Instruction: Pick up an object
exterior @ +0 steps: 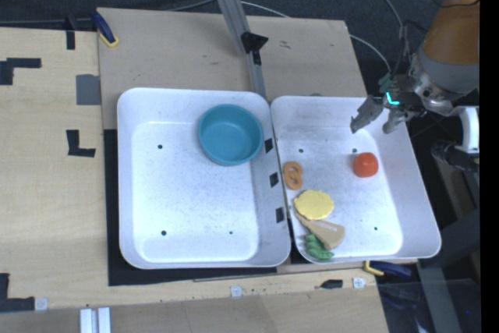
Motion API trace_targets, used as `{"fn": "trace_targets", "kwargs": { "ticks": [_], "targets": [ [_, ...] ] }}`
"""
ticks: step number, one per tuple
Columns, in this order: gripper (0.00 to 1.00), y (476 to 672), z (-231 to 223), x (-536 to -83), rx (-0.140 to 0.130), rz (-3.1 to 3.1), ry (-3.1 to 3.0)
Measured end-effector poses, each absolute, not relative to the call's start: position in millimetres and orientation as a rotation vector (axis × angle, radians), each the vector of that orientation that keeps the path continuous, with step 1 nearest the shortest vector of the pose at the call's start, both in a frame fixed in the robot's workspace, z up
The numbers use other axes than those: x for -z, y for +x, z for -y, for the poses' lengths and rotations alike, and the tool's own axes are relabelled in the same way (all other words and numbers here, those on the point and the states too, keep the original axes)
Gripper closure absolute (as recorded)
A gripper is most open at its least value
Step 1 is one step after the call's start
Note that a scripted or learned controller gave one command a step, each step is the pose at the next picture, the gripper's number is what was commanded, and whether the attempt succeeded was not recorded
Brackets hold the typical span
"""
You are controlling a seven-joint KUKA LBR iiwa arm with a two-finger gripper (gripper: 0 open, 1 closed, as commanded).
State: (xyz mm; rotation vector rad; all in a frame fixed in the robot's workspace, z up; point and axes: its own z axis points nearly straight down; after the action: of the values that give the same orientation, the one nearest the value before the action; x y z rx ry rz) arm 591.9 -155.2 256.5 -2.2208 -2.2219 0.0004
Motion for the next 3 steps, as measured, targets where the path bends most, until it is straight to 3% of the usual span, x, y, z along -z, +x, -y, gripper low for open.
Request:
{"fn": "trace_targets", "kwargs": {
  "ticks": [1,3],
  "targets": [
    [0.00,591.9,155,-256,-0.001,2.222,-2.221],
    [0.00,591.8,148,-153,-0.004,2.219,-2.218]
  ]
}}
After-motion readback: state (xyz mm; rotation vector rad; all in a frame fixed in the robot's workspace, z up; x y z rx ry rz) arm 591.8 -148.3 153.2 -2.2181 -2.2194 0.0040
